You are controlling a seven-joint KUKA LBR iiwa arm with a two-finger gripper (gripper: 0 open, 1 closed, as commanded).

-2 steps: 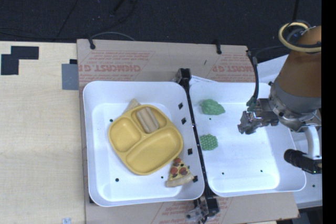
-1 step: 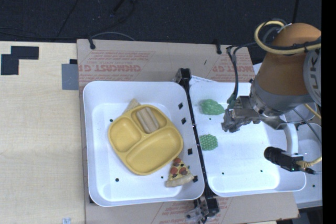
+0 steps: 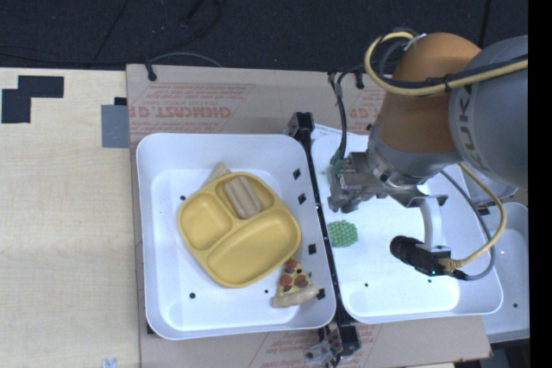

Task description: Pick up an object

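Observation:
A small green bumpy object (image 3: 341, 233) lies in the right bin (image 3: 379, 302), near its left wall. My gripper (image 3: 342, 196) hangs in the right bin just above and behind that green object, apart from it by a small gap. In the left bin (image 3: 164, 289) a yellow divided plate (image 3: 250, 250) holds a tan hot-dog-like piece (image 3: 242, 197) in its upper compartment. A toy pizza slice (image 3: 295, 285) lies beside the plate's lower right edge.
The grey arm with its orange band (image 3: 423, 112) covers the upper right bin. A black cylindrical part (image 3: 416, 254) on a yellow cable hangs low over the right bin floor. A black divider (image 3: 315, 211) separates the bins. Cardboard lies under both bins.

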